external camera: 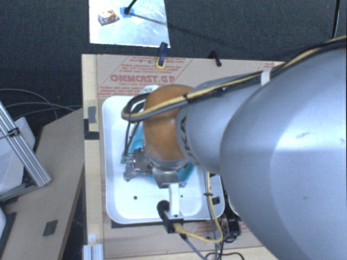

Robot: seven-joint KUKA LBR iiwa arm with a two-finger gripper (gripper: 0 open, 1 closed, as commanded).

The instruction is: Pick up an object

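In left bin: end effector low, teal object just beside; grip state cannot tell.

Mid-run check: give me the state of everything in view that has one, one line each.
Arm: reaching in from the right, low over the left bin, covering most of it.
Gripper: down inside the left bin; grip cannot be told.
Left bin: flat on the bench, near corner bare.
Teal object: in the left bin, mostly hidden under the wrist.
Cable: hanging slack off the arm.
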